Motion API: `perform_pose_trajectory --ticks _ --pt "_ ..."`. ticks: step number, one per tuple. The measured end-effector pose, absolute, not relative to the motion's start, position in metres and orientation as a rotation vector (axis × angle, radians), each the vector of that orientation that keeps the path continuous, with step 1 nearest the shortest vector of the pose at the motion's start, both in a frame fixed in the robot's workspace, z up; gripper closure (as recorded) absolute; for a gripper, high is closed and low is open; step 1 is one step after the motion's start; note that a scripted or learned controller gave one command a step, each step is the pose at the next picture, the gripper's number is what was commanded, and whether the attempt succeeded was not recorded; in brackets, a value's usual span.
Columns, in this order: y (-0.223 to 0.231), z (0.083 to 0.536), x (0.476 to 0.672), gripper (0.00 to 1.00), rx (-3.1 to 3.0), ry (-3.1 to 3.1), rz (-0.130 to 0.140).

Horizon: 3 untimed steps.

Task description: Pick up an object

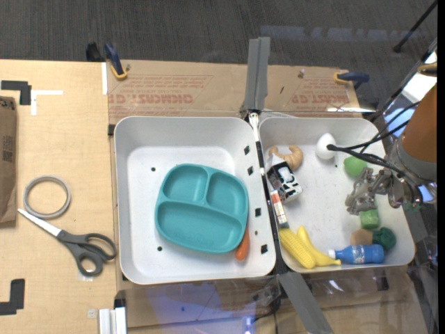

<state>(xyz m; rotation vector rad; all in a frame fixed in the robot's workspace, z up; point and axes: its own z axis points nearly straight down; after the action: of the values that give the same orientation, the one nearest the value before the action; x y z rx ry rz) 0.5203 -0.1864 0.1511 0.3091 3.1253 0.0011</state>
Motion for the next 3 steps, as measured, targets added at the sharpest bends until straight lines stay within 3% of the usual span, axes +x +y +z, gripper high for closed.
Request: perform_pose_trajectory --ticks 1,2,3 --pt "-0.170 0.092 0.603 1.00 0.429 3.108 0.000" --pt "-0.170 0.103 0.605 1.00 0.426 3.101 -0.001" --pt "-0.186 0.093 0.629 1.00 1.025 2.965 -0.001"
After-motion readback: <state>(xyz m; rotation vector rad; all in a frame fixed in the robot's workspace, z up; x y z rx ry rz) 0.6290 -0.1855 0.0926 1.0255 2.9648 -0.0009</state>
